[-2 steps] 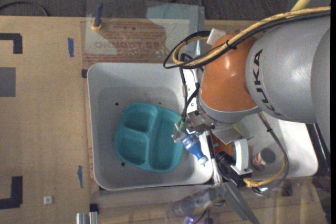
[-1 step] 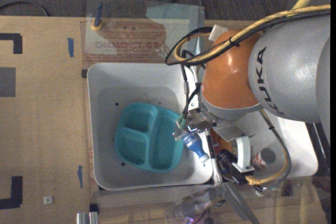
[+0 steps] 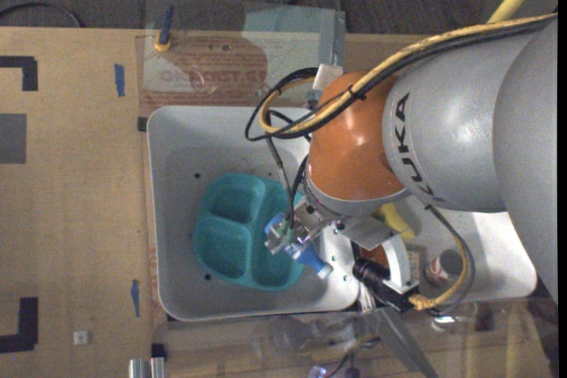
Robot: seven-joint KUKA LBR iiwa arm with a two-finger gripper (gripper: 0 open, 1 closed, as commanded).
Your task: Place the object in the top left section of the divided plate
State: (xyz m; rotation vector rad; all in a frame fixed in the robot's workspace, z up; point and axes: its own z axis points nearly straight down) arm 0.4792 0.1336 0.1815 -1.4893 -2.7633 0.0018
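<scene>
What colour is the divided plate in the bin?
Teal, seen in the camera view: the divided plate lies in the white bin.

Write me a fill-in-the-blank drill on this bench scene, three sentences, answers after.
1. The divided plate is ____ in colour.
2. The plate lies inside a white ____.
3. The band above the arm's wrist is ____.

Missing words: teal; bin; orange.
</scene>
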